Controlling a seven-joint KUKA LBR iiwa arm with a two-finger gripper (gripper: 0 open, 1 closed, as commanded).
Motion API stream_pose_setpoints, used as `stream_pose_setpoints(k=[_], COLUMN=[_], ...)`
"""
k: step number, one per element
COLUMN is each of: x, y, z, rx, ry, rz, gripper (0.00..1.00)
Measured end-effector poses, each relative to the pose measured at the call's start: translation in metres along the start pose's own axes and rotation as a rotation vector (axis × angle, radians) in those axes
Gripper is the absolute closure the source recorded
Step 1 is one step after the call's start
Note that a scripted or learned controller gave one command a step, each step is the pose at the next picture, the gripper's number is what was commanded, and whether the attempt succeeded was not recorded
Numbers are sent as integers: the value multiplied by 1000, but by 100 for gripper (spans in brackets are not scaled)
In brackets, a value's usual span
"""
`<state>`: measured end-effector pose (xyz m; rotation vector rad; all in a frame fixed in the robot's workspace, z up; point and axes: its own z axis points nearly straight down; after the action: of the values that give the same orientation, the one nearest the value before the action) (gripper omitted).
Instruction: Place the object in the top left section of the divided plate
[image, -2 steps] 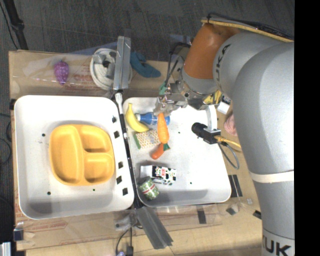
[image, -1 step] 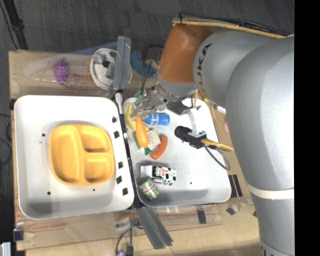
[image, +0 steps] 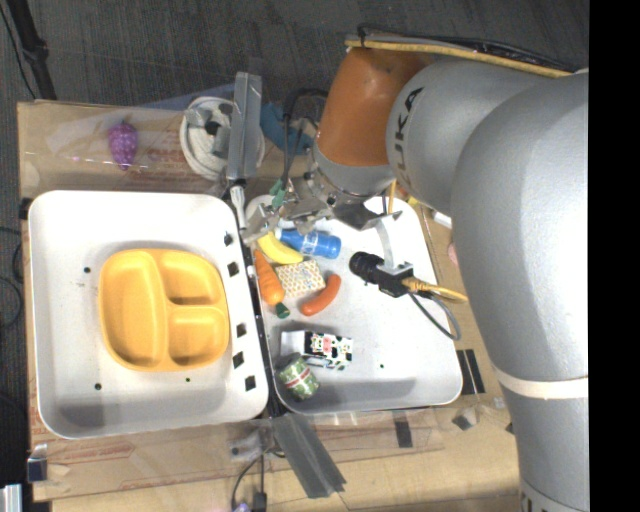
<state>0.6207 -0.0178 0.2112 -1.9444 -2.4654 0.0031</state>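
Divided plate (image: 165, 308) sits bare in the left bin (image: 60, 230); nothing delivered yet, I judge; gripper (image: 290, 205) hovers over the toy banana (image: 280, 249); its grip I cannot tell.

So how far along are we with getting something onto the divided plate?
Nothing placed yet: the yellow divided plate in the left bin holds nothing. The claw is low over the right bin's toy pile, near the banana. Grasp, carry and placement in the top left section remain.
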Motion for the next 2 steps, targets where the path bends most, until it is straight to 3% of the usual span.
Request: stream_pose_setpoints(k=[1, 2], x=[98, 98], y=[14, 14], z=[-25, -25], rx=[-2, -2], ry=[-1, -1], rz=[74, 75], gripper=[0, 0])
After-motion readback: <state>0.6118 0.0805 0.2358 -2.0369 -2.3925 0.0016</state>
